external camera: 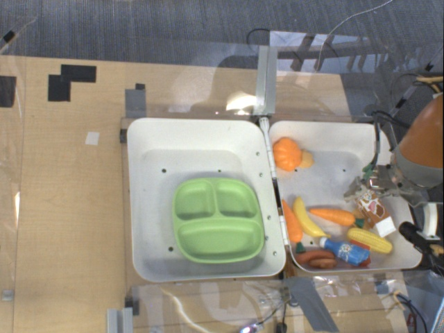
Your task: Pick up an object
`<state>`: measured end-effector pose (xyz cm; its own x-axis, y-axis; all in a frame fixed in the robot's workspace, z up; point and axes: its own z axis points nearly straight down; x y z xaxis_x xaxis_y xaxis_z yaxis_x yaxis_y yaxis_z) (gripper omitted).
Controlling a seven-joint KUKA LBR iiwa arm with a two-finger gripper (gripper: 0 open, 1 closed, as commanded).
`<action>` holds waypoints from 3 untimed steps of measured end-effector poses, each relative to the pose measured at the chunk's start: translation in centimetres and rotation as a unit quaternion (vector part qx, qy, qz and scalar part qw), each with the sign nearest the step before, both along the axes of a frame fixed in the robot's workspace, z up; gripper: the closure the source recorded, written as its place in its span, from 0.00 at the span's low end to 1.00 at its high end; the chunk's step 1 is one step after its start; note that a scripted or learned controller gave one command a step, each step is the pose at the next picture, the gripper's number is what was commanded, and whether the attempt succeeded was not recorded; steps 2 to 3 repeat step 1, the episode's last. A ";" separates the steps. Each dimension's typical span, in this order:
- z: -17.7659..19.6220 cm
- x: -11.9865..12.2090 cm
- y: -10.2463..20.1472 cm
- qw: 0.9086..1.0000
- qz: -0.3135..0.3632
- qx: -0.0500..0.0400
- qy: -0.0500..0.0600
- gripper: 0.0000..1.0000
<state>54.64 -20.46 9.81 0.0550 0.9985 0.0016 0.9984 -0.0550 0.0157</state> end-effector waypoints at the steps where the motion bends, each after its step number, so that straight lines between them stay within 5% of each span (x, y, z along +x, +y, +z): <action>1: 9.6 1.8 5.7 1.000 0.012 0.000 0.007 1.00; 3: 9.6 1.8 5.7 1.000 0.012 0.000 0.007 1.00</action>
